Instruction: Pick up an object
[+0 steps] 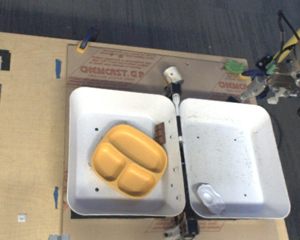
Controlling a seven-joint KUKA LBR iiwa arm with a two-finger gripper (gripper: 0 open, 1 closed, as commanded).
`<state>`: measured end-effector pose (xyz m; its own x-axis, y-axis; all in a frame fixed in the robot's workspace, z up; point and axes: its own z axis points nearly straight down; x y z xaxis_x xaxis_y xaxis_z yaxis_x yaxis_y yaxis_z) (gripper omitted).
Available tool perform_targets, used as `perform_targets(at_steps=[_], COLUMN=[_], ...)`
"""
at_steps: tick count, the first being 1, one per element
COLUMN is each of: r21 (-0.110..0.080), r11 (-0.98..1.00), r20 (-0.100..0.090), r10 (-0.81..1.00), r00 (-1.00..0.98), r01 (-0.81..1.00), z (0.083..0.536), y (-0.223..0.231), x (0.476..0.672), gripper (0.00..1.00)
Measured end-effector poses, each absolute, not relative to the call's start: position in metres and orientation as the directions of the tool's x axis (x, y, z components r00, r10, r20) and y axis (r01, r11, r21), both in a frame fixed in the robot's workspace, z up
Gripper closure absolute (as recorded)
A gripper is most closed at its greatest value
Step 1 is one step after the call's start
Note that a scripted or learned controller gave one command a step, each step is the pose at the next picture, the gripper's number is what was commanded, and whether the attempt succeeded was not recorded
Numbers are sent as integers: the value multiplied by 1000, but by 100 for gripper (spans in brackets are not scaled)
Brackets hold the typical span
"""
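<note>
Waiting above the far right corner, nothing picked yet

You have the gripper parked just beyond the far edge of the right bin; whether it is open or closed you cannot tell from here. A yellow divided tray lies flat in the left bin, a small brown piece touching its far right edge. A crumpled clear wrapper sits near the right bin's near left corner, likely the easier pinch
</note>
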<state>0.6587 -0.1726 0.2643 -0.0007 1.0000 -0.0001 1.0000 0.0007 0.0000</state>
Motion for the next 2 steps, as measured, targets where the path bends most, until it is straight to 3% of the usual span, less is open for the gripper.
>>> perform_targets(at_steps=[1, 2], r21=[1, -1], r11=[128, 141], r20=[0, 1], r10=[992, 990], r00=[-128, -141], r01=[992, 990], z=[85, 85], y=[-140, -124], x=[634, 539], gripper=[0, 0])
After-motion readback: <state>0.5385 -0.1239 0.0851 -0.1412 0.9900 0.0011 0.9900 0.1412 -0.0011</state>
